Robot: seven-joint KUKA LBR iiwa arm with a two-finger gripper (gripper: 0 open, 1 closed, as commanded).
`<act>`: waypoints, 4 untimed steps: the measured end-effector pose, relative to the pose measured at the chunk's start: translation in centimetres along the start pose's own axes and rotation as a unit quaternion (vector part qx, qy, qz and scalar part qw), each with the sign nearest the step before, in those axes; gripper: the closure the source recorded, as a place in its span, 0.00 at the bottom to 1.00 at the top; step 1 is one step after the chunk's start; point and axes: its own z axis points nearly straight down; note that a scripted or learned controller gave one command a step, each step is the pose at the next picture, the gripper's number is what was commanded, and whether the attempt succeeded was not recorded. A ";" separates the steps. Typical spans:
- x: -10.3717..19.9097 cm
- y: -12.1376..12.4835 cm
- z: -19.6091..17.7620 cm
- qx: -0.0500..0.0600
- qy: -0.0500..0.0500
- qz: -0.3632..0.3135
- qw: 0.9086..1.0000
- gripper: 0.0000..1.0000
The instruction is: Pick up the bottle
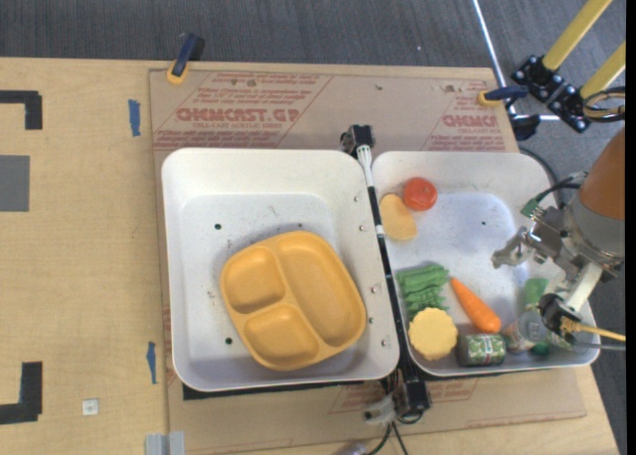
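A small clear bottle (530, 330) with a green end lies in the front right corner of the right bin (467, 170), partly hidden by the robot's own hardware. My gripper (521, 246) hangs over the right side of that bin, a little behind the bottle and apart from it. Nothing shows in its grasp.
The right bin also holds a red tomato (419, 193), a pale yellow piece (397, 218), green beans (422, 284), a carrot (475, 306), a yellow round piece (432, 333), a green-labelled can (482, 348) and a green piece (535, 293). A yellow divided tray (291, 297) fills the left bin (199, 195).
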 end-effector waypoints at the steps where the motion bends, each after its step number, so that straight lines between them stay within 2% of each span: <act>1: -2.6 -0.1 4.2 0.001 0.001 -0.182 0.983 0.00; 2: -2.7 -0.1 3.3 0.000 0.001 -0.181 0.983 1.00; 3: -3.7 -0.1 4.6 -0.005 0.002 -0.320 0.947 1.00; 4: 2.9 -5.6 -4.8 0.000 0.001 -0.277 0.961 1.00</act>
